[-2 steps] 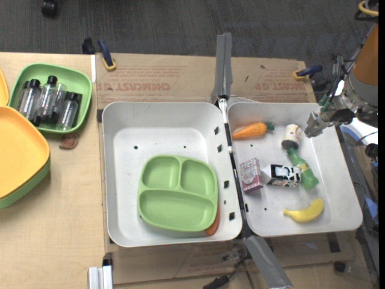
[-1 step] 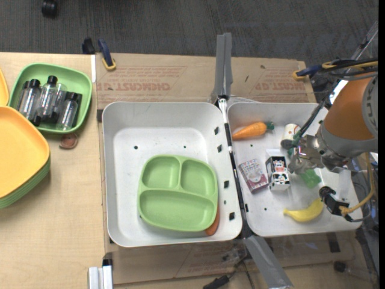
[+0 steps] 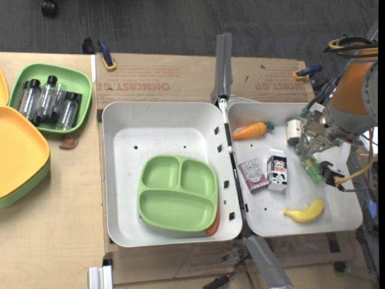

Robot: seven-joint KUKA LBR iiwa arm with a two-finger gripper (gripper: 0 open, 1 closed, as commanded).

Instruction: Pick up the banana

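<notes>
1. Near the front edge of the right bin [image 3: 355,218], the banana [image 3: 305,211] is seen lying flat, apart from the wall.
2. Bare white floor is seen all around the banana; nothing touches it.
3. Behind the banana, toward the bin's middle, a small carton [image 3: 278,172] and a pink packet [image 3: 253,174] are placed side by side.
4. Farther behind the banana, by the bin's back edge, a carrot [image 3: 250,130] is laid.
5. Behind and to the right of the banana, the gripper [image 3: 313,151] is seen over the bin's right side, well apart from the banana.
6. Whether the gripper is released or clenched cannot be told.
7. Left of the banana, past the divider, a green tray [image 3: 178,193] is set in the left bin [image 3: 120,161].
</notes>
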